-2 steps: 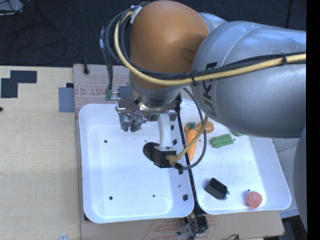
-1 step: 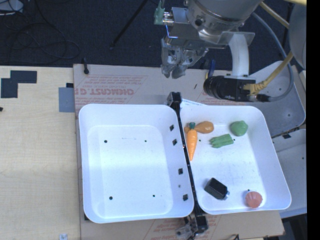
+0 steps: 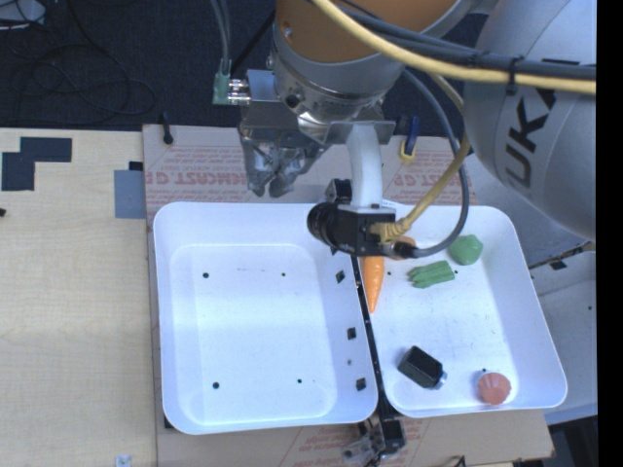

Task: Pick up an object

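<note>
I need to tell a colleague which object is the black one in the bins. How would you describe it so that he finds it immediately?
Look at the right bin of the two white bins. Near its front edge, close to the divider between the bins, lies a small black block. It is the only dark, boxy object there; its nearest neighbour is a round pinkish-red piece to its right.

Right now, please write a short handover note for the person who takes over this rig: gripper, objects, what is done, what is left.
Gripper: raised above the far edge of the bins, nothing visible between its fingers; whether open or shut cannot be told.
Right bin holds: orange carrot by the divider, green pod-shaped piece, round green piece, black block, pink-red round piece.
A black device on the arm hangs above the carrot's far end.
Done: no pick visible.
Left: pick up one object.
</note>
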### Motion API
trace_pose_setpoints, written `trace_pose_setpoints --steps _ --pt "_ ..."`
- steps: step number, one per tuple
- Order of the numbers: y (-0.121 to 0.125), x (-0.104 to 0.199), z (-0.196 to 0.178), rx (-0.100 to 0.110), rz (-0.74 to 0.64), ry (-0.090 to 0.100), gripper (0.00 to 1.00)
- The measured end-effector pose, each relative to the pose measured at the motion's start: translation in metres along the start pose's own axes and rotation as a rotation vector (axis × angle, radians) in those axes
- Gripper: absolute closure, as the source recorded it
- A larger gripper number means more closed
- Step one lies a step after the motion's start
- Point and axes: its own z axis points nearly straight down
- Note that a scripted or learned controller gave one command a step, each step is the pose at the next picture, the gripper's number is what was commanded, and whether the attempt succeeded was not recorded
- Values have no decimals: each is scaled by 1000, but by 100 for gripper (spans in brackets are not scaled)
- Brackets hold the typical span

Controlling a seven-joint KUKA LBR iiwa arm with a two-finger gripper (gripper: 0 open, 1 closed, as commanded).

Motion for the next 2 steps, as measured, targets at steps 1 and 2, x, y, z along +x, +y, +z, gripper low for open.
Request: trace_pose_setpoints --steps 1,2 --pt "32 -2 40 -1 6 -1 100" --pt "47 -2 -40 -11 4 4 100"
